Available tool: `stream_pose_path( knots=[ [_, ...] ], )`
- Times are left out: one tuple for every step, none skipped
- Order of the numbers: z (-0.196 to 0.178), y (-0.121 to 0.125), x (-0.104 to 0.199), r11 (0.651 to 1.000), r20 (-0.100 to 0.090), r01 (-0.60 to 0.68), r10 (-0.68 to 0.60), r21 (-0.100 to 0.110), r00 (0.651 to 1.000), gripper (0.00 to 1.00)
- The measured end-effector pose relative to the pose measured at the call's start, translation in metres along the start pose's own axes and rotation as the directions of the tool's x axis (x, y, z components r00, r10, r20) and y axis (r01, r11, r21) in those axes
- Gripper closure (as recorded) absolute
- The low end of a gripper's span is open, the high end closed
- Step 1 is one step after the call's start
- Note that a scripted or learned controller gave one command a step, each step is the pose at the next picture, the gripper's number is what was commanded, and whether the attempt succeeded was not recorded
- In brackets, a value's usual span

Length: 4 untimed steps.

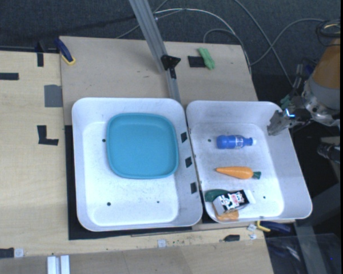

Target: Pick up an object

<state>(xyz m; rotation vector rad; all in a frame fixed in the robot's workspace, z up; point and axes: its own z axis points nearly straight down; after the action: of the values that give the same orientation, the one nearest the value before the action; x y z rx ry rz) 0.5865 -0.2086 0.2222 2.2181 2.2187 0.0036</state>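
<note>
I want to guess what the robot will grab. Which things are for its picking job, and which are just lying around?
For the job:
bottle
carrot
packet
gripper
right bin

Just lying about:
blue plate in the left bin
green peg
blue clip
cables

Even, fairly bright overhead light falls on the pale wooden surface (23, 153), while the dark floor beyond it stays dim. The two shallow white plastic bins (91, 210) look slightly washed out, with only soft, faint shadows along their rims. The whole picture is soft and grainy, and the grey-and-orange arm (326, 76) at the right edge is blurred.
</note>
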Motion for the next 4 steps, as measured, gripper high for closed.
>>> stream_pose_path(
  knots=[
    [-0.053, 0.001, 0.000, 1.000, 0.000, 0.000, 0.000, 0.000, 1.000, 1.00],
    [-0.042, 0.000, 0.042, 1.000, -0.002, 0.003, -0.003, 0.005, 1.000, 1.00],
    [-0.028, 0.005, 0.089, 1.000, -0.002, 0.004, -0.004, 0.006, 1.000, 1.00],
    [-0.025, -0.005, 0.136, 1.000, -0.002, 0.004, -0.004, 0.005, 1.000, 1.00]
  ],
)
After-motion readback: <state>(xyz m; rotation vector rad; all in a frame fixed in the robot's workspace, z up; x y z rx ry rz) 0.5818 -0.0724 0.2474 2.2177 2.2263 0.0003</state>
